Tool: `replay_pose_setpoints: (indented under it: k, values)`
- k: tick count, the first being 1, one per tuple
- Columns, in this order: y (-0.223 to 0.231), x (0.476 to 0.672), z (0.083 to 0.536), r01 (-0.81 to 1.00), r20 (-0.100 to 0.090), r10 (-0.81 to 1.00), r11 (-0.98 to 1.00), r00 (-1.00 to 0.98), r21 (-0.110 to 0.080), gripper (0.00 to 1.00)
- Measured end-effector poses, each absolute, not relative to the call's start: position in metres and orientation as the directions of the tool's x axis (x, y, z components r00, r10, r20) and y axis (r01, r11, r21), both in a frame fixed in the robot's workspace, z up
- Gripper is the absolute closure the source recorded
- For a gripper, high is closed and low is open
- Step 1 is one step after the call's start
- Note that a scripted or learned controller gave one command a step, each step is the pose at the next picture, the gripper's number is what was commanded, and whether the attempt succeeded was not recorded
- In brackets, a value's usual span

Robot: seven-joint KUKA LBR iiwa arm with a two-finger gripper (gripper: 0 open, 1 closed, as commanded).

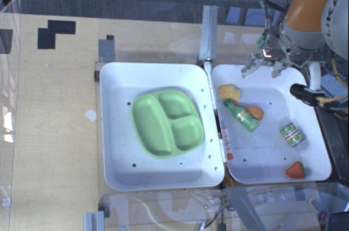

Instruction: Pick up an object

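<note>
While a green tray [166, 122] fills one bin, a bottle [242, 116] crosses an orange piece [254, 112].

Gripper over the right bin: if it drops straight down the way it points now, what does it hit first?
Probably bare bin floor. The gripper hangs over the right bin near its back rim, its jaws spread; the yellow item and green bottle lie off to the side, though depth is unclear.

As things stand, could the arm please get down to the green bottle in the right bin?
Probably yes. The bottle lies open from above, though it touches the orange piece and sits near the yellow one. The gripper hangs over the bin's far edge.
</note>
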State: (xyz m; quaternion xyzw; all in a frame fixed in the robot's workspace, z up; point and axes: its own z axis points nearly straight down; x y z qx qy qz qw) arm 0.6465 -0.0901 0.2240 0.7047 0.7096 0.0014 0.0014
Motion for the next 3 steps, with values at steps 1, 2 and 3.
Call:
replay_pose_setpoints:
  k: [1, 2, 3]
  values:
    - [-0.097, 0.596, 0.106, 1.000, 0.000, 1.000, 0.030, -0.030, 0.003, 0.00]
    - [-0.096, 0.599, 0.119, 0.999, -0.001, 1.000, 0.031, -0.031, 0.011, 1.00]
    - [-0.039, 0.630, 0.186, 0.999, 0.000, 1.000, -0.031, 0.031, 0.006, 1.00]
